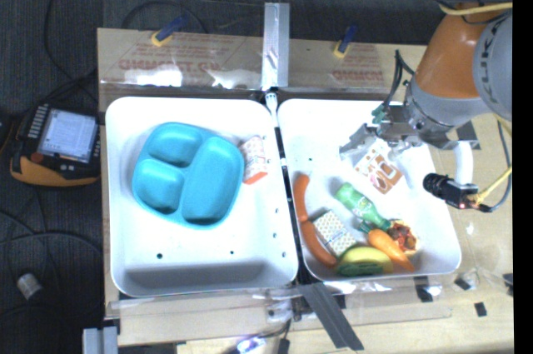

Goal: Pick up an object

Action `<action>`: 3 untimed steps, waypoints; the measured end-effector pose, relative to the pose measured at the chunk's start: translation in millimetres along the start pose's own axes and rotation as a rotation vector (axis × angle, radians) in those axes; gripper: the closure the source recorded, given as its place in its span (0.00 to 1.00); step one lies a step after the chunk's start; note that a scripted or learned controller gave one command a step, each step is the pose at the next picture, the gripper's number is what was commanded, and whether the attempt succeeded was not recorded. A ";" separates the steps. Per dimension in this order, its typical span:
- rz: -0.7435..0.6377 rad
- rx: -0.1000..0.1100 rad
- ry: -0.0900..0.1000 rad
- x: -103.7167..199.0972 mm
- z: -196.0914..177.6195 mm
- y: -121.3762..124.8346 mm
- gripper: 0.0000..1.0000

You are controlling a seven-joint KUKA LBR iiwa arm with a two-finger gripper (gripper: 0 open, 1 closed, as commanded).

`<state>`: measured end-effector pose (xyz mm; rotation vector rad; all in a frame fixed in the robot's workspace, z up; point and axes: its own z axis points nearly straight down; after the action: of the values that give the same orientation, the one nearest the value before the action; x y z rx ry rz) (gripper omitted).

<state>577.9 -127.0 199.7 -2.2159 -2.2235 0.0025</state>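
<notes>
Packet (379, 169) hangs pinched in the closed gripper (385, 146), above the right bin (316, 123). Held by one edge, it could slip free and drop.

Hovering over the right shallow white bin (454, 248), near its back edge: grey two-finger gripper (385, 137). Just below it, a white-and-red printed packet (379, 171). Toward the front edge, green bottle (360, 205), orange carrot (389, 247). In the left white bin (125, 261), blue three-compartment plastic tray (187, 173).
</notes>
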 end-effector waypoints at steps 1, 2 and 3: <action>-0.025 0.001 -0.001 -53.4 27.1 -7.0 0.00; 0.059 -0.006 0.007 -83.0 103.7 0.8 0.00; 0.063 -0.003 0.002 -86.3 95.1 -0.7 1.00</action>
<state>577.2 -213.2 104.6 -2.2856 -2.1536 -0.0029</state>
